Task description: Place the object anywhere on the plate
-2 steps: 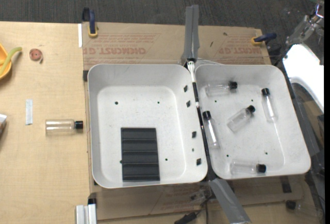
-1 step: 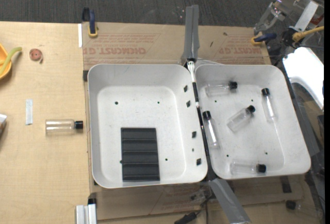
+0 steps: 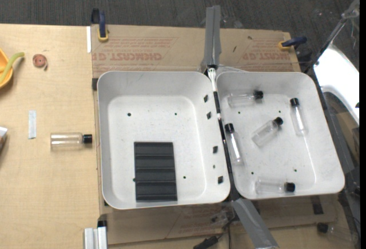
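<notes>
While off plate (image 3: 154,170), 5 vials (image 3: 266,131) in right bin (image 3: 330,147)

Pale arm (image 3: 336,73), far right edge (mostly cropped)

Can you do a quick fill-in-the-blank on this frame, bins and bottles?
1. The dark ribbed plate lies in the ___ bin.
2. The right bin holds ___ clear bottles with black caps.
3. One more bottle lies on the wooden bench, to the ___ of both bins.

Missing words: left; five; left
</notes>
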